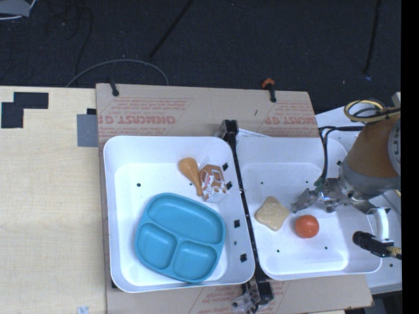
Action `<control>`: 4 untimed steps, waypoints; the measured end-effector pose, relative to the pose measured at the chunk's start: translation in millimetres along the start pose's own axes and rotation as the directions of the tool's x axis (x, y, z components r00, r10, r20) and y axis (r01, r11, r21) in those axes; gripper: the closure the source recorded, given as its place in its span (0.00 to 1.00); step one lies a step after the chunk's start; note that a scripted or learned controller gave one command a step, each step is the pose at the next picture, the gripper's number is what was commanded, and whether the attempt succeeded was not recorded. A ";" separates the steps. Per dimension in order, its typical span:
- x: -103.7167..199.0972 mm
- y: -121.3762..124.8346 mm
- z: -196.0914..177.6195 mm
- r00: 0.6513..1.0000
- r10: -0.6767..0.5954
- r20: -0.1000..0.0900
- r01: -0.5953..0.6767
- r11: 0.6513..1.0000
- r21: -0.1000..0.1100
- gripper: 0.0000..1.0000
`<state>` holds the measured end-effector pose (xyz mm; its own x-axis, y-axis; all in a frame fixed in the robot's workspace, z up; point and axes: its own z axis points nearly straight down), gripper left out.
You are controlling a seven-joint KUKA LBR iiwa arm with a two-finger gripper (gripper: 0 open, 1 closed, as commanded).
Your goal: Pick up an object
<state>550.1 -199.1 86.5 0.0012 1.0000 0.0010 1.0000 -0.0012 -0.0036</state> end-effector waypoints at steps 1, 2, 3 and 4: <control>-1.1 -0.2 -11.7 1.000 0.003 0.000 -0.003 1.000 0.001 1.00; -0.1 9.6 -59.4 1.000 -0.003 0.002 0.003 1.000 -0.006 1.00; -0.8 10.2 -112.5 1.000 -0.003 0.002 0.003 1.000 -0.006 1.00; 42.6 12.0 -110.2 1.000 -0.005 -0.001 0.005 1.000 0.000 1.00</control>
<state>562.5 -156.5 196.7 -0.0035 1.0000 0.0021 1.0000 0.0035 -0.0033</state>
